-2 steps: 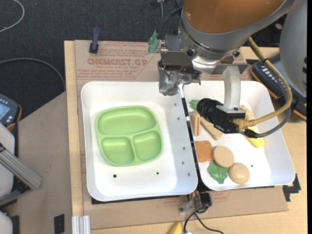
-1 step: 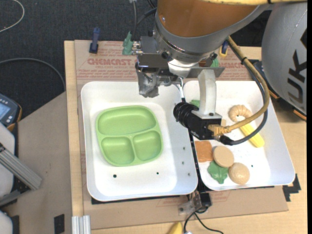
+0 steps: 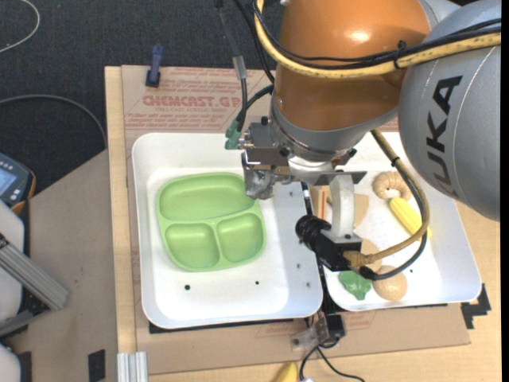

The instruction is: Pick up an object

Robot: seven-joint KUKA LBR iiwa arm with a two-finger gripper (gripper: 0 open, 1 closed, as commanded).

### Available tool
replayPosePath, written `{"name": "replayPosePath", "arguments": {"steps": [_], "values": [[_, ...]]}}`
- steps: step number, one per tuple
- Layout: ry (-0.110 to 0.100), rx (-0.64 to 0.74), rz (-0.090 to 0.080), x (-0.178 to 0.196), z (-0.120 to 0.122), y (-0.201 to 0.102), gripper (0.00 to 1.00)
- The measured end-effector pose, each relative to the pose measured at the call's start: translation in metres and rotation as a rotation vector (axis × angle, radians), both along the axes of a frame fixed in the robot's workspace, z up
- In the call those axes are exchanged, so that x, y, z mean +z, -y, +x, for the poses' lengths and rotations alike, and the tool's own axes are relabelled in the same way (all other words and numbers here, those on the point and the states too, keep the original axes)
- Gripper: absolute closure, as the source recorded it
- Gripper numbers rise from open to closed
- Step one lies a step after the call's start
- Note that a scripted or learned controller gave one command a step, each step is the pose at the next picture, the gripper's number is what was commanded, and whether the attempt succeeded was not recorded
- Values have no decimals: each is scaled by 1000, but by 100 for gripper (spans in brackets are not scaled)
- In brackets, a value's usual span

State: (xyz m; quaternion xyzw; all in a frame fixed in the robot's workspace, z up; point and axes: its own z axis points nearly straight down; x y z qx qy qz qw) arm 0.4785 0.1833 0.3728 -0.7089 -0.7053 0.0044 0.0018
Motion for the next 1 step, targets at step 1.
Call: {"name": "replayPosePath", "arguments": {"steps": [1], "values": [[-4, -2, -1, -110, -1, 54, 100]]}}
